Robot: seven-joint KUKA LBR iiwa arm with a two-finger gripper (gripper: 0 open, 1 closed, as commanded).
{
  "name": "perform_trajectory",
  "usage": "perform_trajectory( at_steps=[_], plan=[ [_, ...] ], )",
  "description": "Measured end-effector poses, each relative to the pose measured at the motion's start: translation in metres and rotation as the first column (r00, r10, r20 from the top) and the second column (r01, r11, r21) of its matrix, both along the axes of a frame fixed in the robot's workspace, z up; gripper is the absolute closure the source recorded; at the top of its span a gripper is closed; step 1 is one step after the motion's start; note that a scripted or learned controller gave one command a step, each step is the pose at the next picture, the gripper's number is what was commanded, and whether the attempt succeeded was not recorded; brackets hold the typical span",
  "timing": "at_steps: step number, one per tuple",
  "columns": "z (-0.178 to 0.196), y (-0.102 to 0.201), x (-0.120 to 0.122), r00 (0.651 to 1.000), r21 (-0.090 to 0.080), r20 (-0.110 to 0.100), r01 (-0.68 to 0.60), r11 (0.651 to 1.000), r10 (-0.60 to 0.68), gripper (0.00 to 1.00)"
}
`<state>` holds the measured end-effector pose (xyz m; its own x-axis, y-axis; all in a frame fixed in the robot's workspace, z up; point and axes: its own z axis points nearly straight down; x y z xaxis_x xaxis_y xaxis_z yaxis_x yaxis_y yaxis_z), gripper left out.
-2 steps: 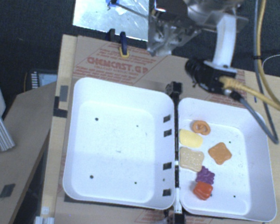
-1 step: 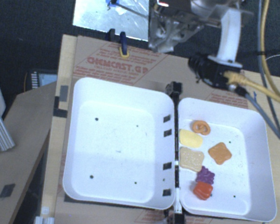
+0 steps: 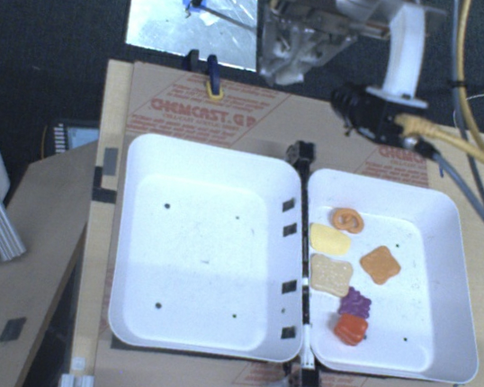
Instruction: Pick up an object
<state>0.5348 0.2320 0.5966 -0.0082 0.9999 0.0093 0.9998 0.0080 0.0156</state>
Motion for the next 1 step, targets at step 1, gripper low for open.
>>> perform_trajectory(
  at_steps=[1],
  plan=[
    [0.0113,0.0003,0.0000,1.000,0.001,0.002,-0.002,1.000,0.002,1.00]
  ],
)
